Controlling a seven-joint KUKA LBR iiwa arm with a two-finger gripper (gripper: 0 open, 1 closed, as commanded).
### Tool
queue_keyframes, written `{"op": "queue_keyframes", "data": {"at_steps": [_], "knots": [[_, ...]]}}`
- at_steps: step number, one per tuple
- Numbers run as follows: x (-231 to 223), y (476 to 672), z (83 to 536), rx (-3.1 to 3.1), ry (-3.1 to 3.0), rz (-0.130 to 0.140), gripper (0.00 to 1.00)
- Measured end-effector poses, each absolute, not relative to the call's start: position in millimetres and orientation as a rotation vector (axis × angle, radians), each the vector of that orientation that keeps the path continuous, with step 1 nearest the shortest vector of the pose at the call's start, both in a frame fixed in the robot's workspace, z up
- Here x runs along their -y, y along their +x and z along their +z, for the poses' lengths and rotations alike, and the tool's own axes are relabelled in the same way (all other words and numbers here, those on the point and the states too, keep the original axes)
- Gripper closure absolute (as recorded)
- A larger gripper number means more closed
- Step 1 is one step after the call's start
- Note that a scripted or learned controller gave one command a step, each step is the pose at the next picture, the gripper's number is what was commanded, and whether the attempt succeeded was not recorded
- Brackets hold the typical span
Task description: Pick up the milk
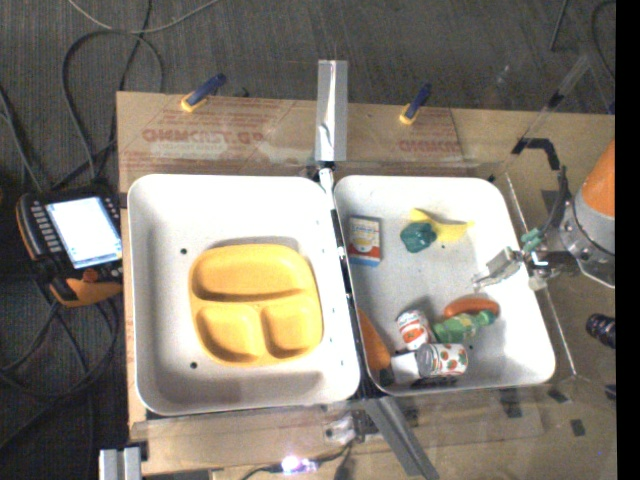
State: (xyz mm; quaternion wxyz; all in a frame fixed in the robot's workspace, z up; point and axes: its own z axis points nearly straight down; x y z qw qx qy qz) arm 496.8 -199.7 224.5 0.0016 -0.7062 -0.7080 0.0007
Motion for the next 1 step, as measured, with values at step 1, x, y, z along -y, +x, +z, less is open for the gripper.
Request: {"op": "queue_keyframes", "data": {"at_steps": [1], "knots": [[137.9, 491.6, 104.9, 2.033, -2.425, -0.020, 0.00]]}}
